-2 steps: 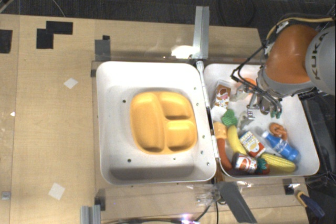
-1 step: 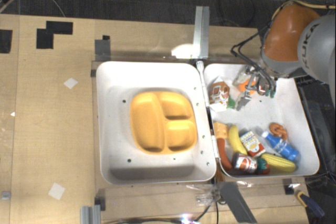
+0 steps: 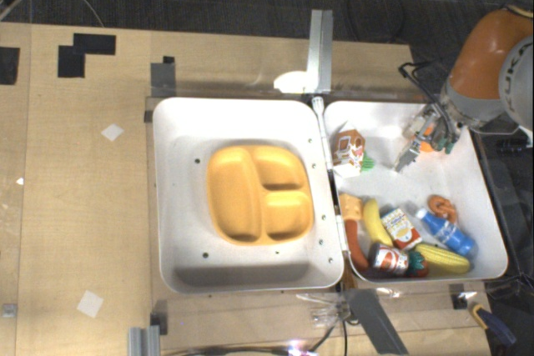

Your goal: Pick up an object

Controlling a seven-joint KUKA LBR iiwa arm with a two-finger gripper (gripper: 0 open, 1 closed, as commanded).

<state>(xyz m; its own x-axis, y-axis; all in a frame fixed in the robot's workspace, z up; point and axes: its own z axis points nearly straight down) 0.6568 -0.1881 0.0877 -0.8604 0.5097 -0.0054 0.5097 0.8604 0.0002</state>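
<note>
**Pick attempt at its early stage: arm over the far right bin, nothing lifted**

The surface carries two shallow white bins side by side. The left bin holds a yellow divided tray lying flat near its middle. The right bin holds the loose objects. The arm enters from the right, and its pincer hangs over the far part of the right bin, above bare white floor. Whether the pincer is open or closed cannot be told at this resolution; no object is seen between its tips, so no grasp is judged to have been made.

Candidate objects lie in two groups. A small printed carton sits at the far left of the right bin, close to the dividing wall, with a small green piece just beside it. The remainder crowd the near end: an upright-lying banana, a second banana, a blue bottle, a pretzel, a red sausage, a small juice box and a dark can.

Judged progress: approach only; descent, closure and lift all remain. The carton is the nearest thing to the pincer, to its left and slightly nearer. Its long axis runs roughly far to near, slightly tilted. The first banana's axis runs far to near; the second banana's runs left to right along the near wall.
</note>
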